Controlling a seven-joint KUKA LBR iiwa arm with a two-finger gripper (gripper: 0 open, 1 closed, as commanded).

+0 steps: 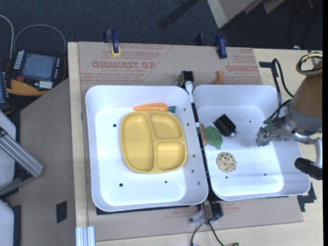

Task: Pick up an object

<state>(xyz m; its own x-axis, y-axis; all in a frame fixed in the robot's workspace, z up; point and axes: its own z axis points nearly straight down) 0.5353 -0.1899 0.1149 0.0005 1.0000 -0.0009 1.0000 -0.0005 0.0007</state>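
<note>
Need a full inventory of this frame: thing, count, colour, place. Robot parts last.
bins: 2, white, side by side on the bench
divided plate: 1, yellow, middle of left bin
toy carrot: 1, orange, left bin, just above the plate
black block: 1, black, right bin, left part
green leaf: 1, green, right bin, beside the block
cookie: 1, tan with dark chips, right bin, below the leaf
clamps: 2, blue, bench's far edge
pendant: 1, black, far left
gripper: 1, grey, low over right bin's right side

Both white bins (102, 152) look like smooth, glossy plastic. The yellow divided tray (152, 140) at frame centre-left has a duller plastic sheen. Beneath them lies matt brown cardboard (154, 60) (red print on it), and the cookie (226, 162) looks rough and speckled.
</note>
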